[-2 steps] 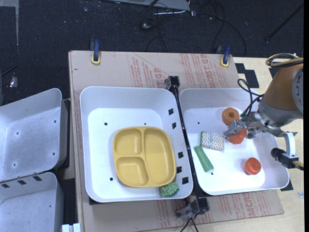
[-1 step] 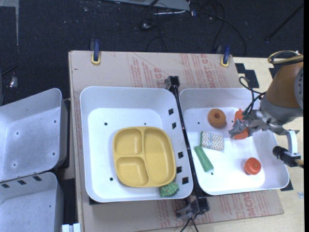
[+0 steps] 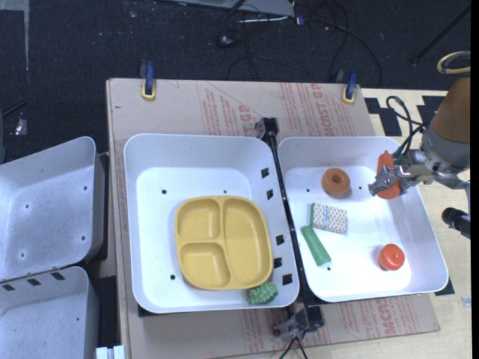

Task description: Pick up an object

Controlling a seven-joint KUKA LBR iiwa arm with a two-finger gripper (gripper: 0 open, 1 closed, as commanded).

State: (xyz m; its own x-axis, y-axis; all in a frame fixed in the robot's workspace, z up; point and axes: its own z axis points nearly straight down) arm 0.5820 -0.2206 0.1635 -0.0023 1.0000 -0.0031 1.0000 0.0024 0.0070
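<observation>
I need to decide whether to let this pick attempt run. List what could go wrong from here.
1. The gripper sits at the right bin's upper right wall, so a descent there may clip the rim.
2. The brown doughnut-shaped toy lies close to the gripper and could get knocked aside.
3. The patterned packet touches the green stick; grabbing one may drag the other.

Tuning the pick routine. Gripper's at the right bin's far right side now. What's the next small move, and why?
Probably raise the gripper slowly and check. An orange-red object sits right at the fingertips by the right bin's wall, but this view can't confirm a real grip. If it drops, the brown ring just to its left in the view lies apart from the other things, so it looks the easier retry.
</observation>
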